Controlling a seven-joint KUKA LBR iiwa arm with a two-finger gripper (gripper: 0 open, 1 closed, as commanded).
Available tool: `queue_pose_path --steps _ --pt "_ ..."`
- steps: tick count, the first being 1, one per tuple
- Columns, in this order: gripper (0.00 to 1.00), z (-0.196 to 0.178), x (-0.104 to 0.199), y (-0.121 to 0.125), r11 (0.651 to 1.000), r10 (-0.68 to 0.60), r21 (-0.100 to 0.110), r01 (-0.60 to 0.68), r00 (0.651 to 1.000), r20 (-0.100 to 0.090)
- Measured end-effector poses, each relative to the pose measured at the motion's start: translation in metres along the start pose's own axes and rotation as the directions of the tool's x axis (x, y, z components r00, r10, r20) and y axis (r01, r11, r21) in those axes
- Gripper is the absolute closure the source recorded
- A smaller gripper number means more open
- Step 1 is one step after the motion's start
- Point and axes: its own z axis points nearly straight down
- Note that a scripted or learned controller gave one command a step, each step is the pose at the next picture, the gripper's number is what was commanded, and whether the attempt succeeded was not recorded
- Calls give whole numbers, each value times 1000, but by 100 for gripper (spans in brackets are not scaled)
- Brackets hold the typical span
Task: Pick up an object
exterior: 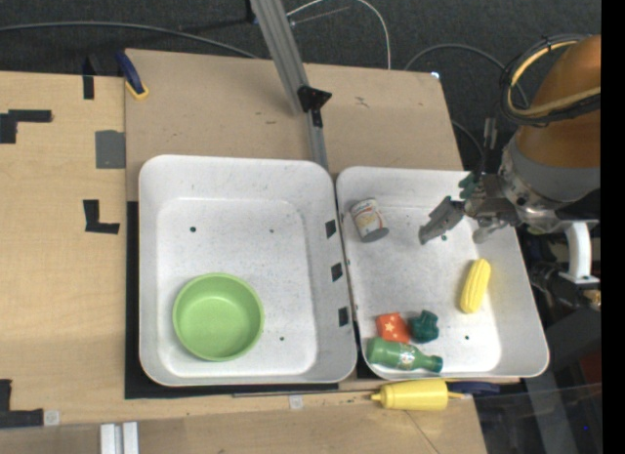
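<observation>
yellow bottle [414, 395] at front | corn [475, 285] below tool [463, 224] | tool spread wide, empty

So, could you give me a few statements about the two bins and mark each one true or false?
1. The green bowl lies in the left bin. True.
2. The corn is in the left bin. False: it lies in the right bin.
3. The gripper holds the can. False: nothing is between its fingers; the can lies apart from it.
4. The yellow bottle lies outside the bins. True.
5. The green bottle lies near the right bin's front edge. True.
</observation>
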Motion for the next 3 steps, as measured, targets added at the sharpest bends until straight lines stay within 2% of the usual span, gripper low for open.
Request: queue_pose_path --steps 1,2,3 --pt "0 0 0 0 1000 0 0 0 1000 0" --pt "0 65 0 -1 1000 1 7 -1 1000 0" --pt "0 114 -7 3 1000 2 5 -2 1000 0"
